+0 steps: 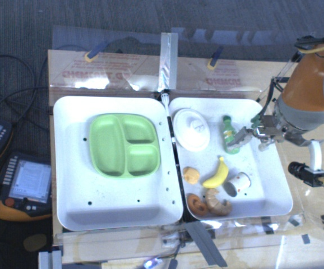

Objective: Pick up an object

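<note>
Camera view gives us the right bin (pixel 274 170) as landmark: the gripper (pixel 241 137) hangs over its upper middle, touching the green bottle (pixel 228 132); whether it's open or clamped, we cannot tell. Below it lies a banana (pixel 218 174).

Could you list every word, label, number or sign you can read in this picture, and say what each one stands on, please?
None of the text here can be read.
Red lettering on the clear sheet behind the bins: mirrored and washed out, too blurred to read.
Screen of the handheld pendant on the floor: glowing, contents too small to read.
Label on the green bottle: too small to read.
</note>
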Controlling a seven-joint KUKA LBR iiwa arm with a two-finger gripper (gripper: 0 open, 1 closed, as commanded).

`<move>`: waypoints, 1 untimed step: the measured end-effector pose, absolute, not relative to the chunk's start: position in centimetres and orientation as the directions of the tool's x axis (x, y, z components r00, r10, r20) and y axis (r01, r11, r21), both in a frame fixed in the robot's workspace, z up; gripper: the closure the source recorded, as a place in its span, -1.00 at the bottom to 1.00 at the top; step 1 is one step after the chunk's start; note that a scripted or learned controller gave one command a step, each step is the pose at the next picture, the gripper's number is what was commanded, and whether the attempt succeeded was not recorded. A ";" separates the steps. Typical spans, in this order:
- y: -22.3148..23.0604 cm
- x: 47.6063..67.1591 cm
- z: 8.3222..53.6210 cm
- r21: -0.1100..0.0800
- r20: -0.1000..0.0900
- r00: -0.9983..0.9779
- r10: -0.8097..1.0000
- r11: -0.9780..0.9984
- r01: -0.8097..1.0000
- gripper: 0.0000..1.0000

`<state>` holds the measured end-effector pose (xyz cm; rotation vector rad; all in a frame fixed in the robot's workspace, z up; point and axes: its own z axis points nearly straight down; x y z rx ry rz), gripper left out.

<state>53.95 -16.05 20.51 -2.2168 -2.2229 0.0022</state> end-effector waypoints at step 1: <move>-14.5 63.6 9.9 0.012 -0.006 -0.049 0.999 0.049 0.999 -1.00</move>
